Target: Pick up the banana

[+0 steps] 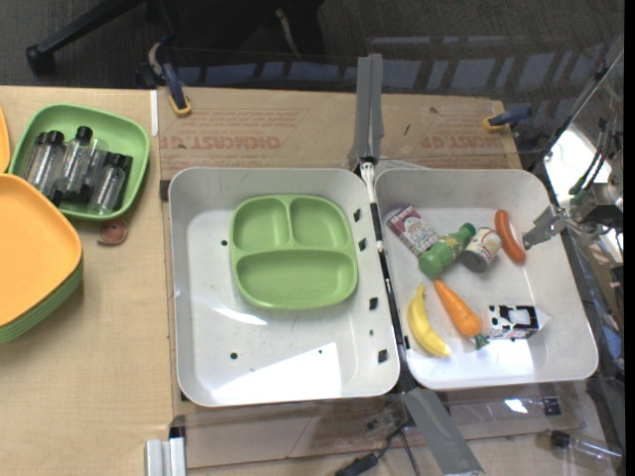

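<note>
Banana in right bin; hand apart.

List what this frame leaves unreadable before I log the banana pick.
- Gripper: small and dark at the right bin's far edge; open or shut cannot be told.
- Arm: cut off by the camera view's right edge.
- Milk carton and pink packet: print too small to read.
- Banana: its side against the bin floor is hidden.

White bins showing glossy smooth plastic; green divided tray appearing matt plastic; banana looking smooth, shiny plastic; bench showing matt wood grain
</note>
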`<act>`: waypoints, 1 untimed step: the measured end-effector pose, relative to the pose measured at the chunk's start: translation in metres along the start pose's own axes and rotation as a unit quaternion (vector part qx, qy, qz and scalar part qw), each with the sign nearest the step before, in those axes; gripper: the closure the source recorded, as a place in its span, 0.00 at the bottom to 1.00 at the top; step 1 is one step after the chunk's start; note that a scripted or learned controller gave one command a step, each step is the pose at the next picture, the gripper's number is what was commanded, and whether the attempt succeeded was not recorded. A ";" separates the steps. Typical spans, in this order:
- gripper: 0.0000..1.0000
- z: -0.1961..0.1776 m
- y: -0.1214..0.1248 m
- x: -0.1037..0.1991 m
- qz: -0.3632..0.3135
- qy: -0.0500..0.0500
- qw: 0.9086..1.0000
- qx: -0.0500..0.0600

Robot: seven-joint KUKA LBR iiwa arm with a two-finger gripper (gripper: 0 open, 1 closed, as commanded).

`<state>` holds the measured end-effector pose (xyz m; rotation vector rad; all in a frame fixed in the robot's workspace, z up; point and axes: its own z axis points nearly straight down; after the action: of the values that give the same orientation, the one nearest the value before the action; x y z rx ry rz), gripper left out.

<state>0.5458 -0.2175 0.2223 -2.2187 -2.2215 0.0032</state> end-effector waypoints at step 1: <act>1.00 -0.008 0.000 0.000 -0.001 0.000 1.000 0.001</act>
<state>0.5460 -0.2179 0.2304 -2.2163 -2.2229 0.0054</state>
